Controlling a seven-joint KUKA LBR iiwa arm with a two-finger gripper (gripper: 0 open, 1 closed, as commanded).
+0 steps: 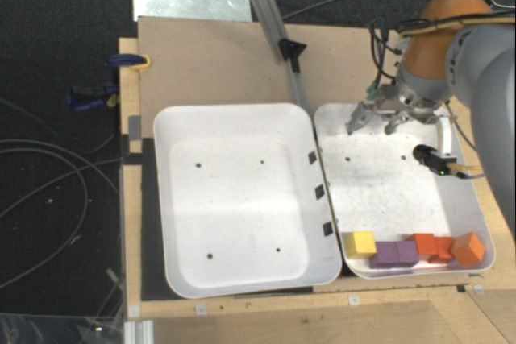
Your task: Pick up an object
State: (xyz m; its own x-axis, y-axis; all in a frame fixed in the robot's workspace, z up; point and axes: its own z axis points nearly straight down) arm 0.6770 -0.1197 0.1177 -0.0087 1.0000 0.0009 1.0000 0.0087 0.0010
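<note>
Four matte blocks line the near edge of the right bin [463, 197]: a yellow cube [360, 243], a purple block [395, 254] with its long axis along that edge, a red block [431, 246], and an orange block [469, 250] in the near right corner. The gripper [376, 122] hangs over the bin's far edge, its metal fingers spread apart with nothing between them.

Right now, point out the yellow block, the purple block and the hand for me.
yellow block [360, 243]: camera view, middle of its top face.
purple block [395, 254]: camera view, centre of its top face.
hand [376, 121]: camera view, midway between its fingertips, above the right bin's far end.
</note>
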